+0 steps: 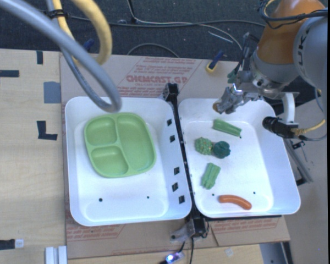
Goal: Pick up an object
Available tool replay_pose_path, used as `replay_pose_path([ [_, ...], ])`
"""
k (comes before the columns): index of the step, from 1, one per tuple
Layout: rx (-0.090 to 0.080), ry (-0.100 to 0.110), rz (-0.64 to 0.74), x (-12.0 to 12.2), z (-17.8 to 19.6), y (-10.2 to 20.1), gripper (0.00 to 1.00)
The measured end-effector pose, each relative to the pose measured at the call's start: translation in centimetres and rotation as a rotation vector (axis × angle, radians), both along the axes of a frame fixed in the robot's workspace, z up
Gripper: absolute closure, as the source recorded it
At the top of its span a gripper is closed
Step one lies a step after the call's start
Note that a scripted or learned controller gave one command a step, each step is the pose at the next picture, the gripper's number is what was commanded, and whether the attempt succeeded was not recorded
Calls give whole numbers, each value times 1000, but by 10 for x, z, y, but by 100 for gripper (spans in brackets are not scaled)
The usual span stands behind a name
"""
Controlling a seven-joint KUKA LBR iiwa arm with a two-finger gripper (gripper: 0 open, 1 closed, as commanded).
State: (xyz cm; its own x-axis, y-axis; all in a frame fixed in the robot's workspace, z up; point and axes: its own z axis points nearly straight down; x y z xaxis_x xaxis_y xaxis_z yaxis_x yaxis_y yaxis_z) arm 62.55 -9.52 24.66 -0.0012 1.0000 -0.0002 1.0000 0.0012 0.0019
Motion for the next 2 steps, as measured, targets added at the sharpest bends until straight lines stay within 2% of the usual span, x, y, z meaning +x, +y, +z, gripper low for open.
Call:
replay_pose_path([
  [1,1,5,4,-13,-16,52,100],
  [2,0,4,4,-13,-17,103,100],
])
